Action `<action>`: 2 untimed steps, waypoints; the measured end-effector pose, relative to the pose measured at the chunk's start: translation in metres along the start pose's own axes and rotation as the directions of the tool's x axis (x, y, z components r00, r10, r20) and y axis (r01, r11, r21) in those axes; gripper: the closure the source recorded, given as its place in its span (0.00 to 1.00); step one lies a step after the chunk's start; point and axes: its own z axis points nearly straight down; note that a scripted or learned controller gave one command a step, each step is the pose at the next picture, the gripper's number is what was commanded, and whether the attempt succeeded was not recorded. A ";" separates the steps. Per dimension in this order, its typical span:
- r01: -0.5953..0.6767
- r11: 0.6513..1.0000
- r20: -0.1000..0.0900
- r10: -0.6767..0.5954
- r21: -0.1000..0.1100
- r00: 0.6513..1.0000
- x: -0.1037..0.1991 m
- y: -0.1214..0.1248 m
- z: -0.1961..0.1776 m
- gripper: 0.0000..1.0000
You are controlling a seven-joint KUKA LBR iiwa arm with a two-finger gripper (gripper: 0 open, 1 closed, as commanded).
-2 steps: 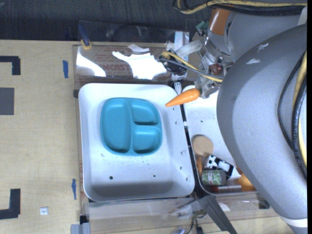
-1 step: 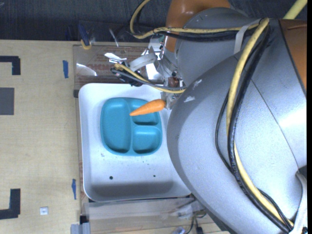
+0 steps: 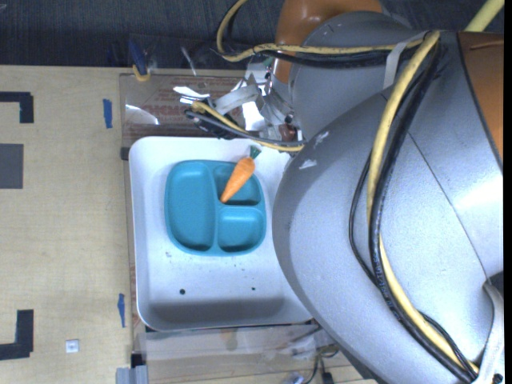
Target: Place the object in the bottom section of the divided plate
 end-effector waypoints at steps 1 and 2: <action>-0.002 1.000 -0.002 0.002 0.000 1.000 0.001 0.000 -0.010 1.00; -0.032 0.999 0.001 0.032 -0.001 0.999 0.023 0.025 0.005 1.00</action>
